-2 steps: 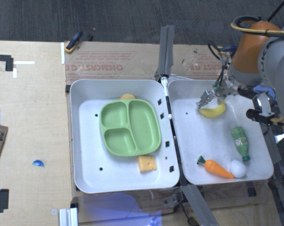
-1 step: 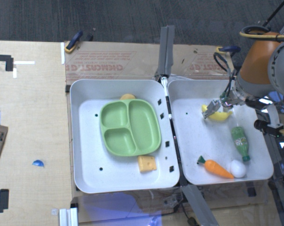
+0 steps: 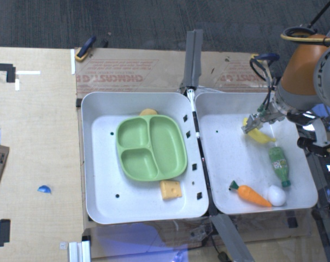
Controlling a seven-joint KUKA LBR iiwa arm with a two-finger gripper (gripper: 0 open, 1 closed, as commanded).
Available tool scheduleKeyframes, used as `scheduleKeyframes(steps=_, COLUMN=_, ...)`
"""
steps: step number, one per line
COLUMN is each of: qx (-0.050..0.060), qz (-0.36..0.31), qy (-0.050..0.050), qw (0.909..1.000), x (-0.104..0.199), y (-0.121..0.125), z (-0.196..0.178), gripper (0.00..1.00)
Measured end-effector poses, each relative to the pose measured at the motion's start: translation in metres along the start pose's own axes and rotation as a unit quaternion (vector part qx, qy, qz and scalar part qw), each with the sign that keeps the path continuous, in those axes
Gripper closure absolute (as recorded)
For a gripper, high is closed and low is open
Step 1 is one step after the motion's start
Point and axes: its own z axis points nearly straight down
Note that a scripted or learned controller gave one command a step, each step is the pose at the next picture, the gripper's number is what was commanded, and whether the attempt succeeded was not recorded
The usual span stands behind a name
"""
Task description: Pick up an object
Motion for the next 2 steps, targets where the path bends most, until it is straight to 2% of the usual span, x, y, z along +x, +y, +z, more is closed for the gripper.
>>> scheduleKeyframes(steps=1, qx=0.002, qz=-0.005, qy=0.002, qw=1.0, x=0.027, y=-0.042, z=-0.071, gripper=1.0)
scheduleKeyframes(steps=2, qx=0.002, qz=0.099, qy=0.001, qw=0.9951, x=0.06, y=-0.008, z=-0.099, gripper=1.0)
